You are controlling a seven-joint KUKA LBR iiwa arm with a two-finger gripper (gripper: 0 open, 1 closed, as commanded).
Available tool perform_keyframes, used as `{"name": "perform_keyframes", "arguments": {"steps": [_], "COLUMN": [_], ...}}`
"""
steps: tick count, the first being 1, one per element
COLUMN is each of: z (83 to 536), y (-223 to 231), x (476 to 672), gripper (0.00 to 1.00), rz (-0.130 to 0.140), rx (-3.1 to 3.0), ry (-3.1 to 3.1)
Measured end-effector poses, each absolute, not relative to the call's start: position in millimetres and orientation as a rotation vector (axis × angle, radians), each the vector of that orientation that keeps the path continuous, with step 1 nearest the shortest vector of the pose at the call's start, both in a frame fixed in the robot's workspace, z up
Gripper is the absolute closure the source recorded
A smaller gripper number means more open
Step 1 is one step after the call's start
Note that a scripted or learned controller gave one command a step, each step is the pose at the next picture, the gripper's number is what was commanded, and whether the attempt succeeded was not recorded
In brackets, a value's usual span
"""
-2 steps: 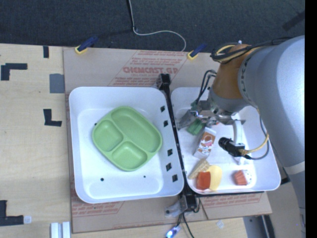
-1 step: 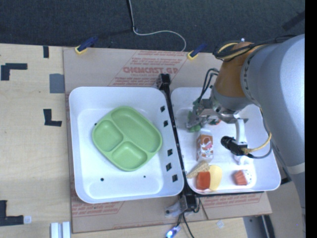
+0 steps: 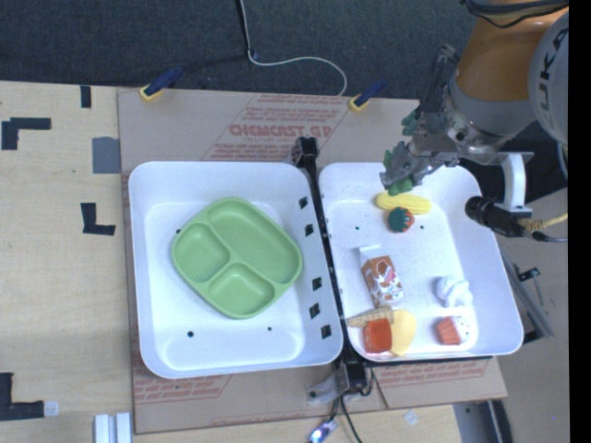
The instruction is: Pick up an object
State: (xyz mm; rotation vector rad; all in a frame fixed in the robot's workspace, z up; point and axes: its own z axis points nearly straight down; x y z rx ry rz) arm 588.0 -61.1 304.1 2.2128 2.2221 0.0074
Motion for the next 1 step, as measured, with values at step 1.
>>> {"name": "perform_keyframes", "arguments": {"steps": [1], "z": [327.5], "y": [-5.2], "x": [509.7], "gripper": [1.00], "rz": [0.000], "rx": [2.216], "ry": [2.232]}}
